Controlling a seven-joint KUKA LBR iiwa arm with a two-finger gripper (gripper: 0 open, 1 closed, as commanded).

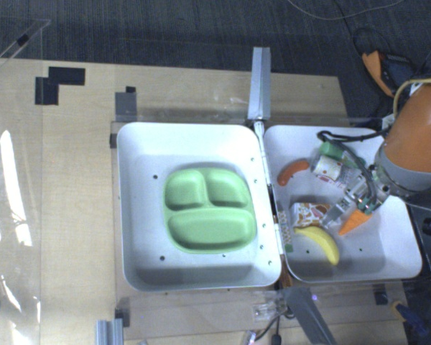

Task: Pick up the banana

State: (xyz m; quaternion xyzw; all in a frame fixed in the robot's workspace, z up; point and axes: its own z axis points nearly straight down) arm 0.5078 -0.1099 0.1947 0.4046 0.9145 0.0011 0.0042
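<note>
The curved yellow banana (323, 242) lies nearest the camera in the right white bin (388, 261), just below and left of the grey two-finger gripper (343, 214), close to the bin's front wall. Bare floor opens to its right. A small printed packet (309, 212) sits left of the gripper, an orange carrot piece (355, 221) just right. Whether the gripper grips anything, I cannot tell. Beyond lies a reddish sausage (293, 170); far left, a green divided tray (208, 208) in the left white bin (136, 250).

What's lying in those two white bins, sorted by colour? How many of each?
Green: 1, the divided tray in the left bin
Yellow: 1, the banana
Orange: 1, the carrot
Red-orange: 1, the sausage
Printed white and red: 1, the small packet
Total: 5, four of them in the right bin
</note>
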